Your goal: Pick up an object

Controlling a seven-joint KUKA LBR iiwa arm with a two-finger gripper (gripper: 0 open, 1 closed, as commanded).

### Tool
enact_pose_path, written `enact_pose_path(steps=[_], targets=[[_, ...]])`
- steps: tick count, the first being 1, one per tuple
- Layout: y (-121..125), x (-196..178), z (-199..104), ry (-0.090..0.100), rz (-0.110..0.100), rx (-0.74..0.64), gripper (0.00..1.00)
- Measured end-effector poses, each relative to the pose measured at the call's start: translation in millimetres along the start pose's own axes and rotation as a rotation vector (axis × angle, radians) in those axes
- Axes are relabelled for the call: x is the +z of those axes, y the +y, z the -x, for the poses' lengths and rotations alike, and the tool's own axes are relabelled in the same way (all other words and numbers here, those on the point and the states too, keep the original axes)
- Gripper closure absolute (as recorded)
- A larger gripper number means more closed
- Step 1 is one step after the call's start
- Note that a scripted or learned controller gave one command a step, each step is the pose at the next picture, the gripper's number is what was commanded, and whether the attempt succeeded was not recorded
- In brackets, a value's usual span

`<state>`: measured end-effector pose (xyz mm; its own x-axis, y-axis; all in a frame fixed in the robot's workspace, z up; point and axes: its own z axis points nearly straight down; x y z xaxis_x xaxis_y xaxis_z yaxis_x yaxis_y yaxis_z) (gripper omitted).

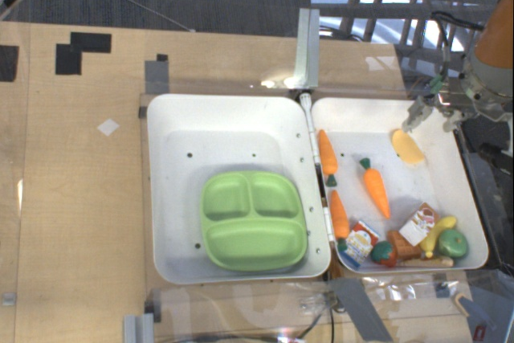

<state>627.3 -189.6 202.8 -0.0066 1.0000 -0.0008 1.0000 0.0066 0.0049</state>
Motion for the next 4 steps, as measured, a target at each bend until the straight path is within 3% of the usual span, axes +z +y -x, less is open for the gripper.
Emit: enact_pose_path(steps=[1,2,3,4], targets=[[-19,106,-25,0.0,0.002,-0.072,0.0],[-48,111,-69,-0.003,0.011,-0.304,0.0],[-72,110,-51,-0.004,0.014,-0.35,0.0],[-70,98,-53,-0.001,0.019,-0.352,1.0]])
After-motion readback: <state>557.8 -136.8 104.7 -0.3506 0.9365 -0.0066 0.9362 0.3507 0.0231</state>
